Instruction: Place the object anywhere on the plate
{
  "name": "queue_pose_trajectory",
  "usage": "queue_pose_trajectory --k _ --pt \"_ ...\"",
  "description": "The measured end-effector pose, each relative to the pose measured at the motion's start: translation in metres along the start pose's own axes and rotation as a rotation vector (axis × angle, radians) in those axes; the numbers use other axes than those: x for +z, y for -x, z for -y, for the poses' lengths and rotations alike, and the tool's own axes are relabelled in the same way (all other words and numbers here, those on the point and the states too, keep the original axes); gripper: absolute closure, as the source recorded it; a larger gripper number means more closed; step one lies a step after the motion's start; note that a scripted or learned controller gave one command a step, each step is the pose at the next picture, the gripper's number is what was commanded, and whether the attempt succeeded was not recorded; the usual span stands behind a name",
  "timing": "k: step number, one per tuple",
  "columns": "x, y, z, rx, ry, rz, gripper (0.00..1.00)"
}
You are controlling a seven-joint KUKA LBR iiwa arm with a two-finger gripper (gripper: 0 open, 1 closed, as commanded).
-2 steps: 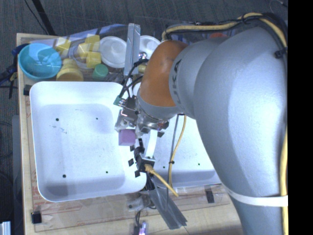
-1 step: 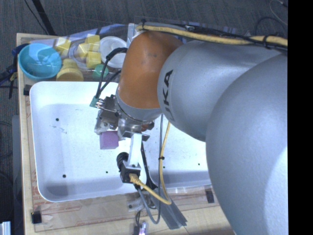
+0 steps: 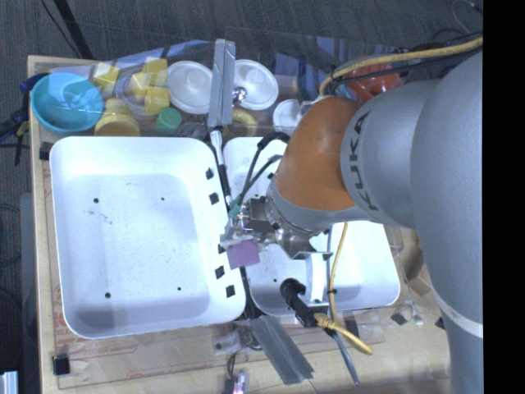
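1. Camera view: the gripper (image 3: pixel 244 238) hangs over the right bin (image 3: pixel 371 279), at its left rim.
2. A purple block (image 3: pixel 244 254) sits directly below the gripper; clamping cannot be determined.
3. The left bin (image 3: pixel 123 228) lies beside.

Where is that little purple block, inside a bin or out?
Neither clearly: the purple block sits over the divide between the left bin and right bin, just under the gripper. Whether it's held or resting, cannot tell.
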State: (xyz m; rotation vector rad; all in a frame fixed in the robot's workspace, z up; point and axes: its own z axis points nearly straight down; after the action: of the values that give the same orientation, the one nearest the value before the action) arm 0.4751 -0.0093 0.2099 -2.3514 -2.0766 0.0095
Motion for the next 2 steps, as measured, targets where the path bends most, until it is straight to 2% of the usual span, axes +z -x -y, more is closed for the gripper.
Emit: queue_pose_trajectory --k 1,2 --pt "0.02 -0.06 -0.002 0.015 -0.001 0.0 1.0" --pt "-0.019 -0.143 0.011 0.06 0.001 0.0 1.0"
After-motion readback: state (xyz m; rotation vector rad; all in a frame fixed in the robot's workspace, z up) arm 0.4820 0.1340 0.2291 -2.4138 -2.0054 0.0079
